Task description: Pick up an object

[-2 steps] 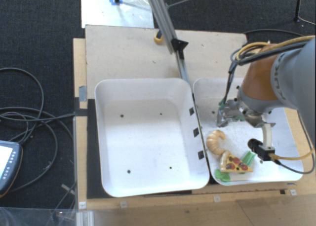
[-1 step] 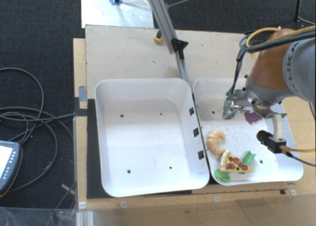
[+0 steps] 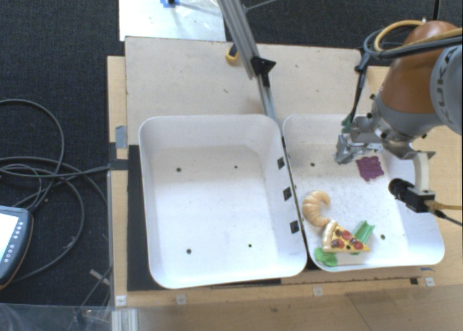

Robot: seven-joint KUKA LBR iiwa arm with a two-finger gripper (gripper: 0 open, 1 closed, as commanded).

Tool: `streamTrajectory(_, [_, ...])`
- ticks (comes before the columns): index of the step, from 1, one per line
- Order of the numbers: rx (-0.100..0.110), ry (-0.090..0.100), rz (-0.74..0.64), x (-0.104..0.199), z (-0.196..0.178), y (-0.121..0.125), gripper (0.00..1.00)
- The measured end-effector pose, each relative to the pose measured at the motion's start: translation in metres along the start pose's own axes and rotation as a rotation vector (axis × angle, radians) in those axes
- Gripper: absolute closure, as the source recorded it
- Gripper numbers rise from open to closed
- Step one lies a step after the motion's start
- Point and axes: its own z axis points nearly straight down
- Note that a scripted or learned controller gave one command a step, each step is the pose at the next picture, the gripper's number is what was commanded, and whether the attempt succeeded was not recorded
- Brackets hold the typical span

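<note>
**Gripper poised over the right bin, beside a purple toy**

The gripper (image 3: 350,147) hangs from the grey arm (image 3: 419,69) above the rear part of the right bin (image 3: 423,246). Its metal tip is seen from above and at a slant, so how far it is open cannot be told, and nothing is visibly held in it. Just beside the tip, on the side toward the arm, lies a small purple object (image 3: 370,168), flat on the bin floor; whether the tip touches it cannot be told. Farther toward the front of the bin, well apart from the tool, lie a toy croissant (image 3: 316,207) and, beyond it at the front wall, a toy pizza slice (image 3: 345,239) resting against a green piece (image 3: 362,231). The left bin (image 3: 155,134) lies beyond the dividing wall, away from the arm.

Risks, as judged from this position: the tool appears offset from the purple object rather than centred over it, so a straight descent may close on bare floor or merely nudge the piece aside. The object also looks thin and low, which could let it slip out on lifting.
</note>
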Motion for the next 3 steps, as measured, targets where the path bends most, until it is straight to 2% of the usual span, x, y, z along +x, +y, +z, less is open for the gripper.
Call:
streamTrajectory(2, [0.005,0.004,-0.006,0.111,0.004,0.012,1.00])
streamTrajectory(3, [0.004,0.003,-0.005,0.158,-0.014,0.008,1.00])
